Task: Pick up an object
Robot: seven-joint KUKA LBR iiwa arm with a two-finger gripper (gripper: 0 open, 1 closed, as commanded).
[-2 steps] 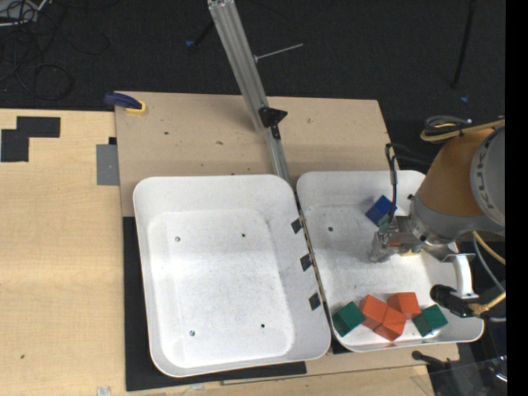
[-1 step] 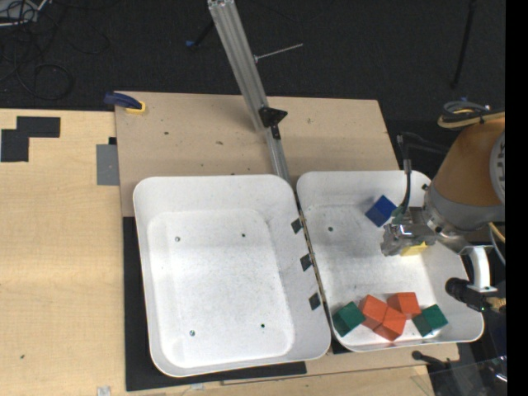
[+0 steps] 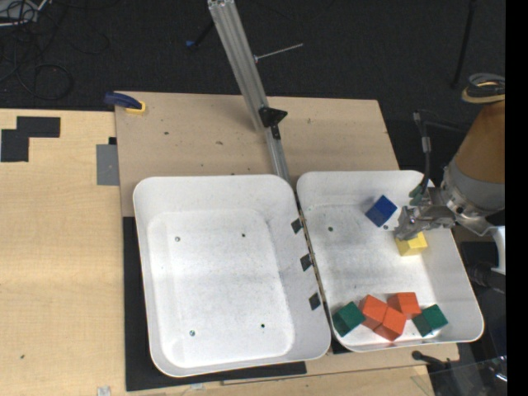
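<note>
In the right bin (image 3: pixel 346 246), a small yellow block (image 3: pixel 412 244) lies near the right wall. My gripper (image 3: pixel 410 228) hangs directly over it, and its tip meets the block's top edge in the camera view. A blue cube (image 3: pixel 381 210) sits just left of the gripper, apart from it. Along the bin's front edge lies a cluster: a green block (image 3: pixel 348 317), three orange blocks (image 3: pixel 375 310) (image 3: pixel 404 304) (image 3: pixel 393 325), and a second green block (image 3: pixel 430 319).
The left bin (image 3: pixel 214 271) adjoins the right one, with black clips (image 3: pixel 304 261) along the shared rim. A metal rail (image 3: pixel 243 64) slants up from behind the bins. The arm's orange band (image 3: pixel 487 143) stands at the right edge.
</note>
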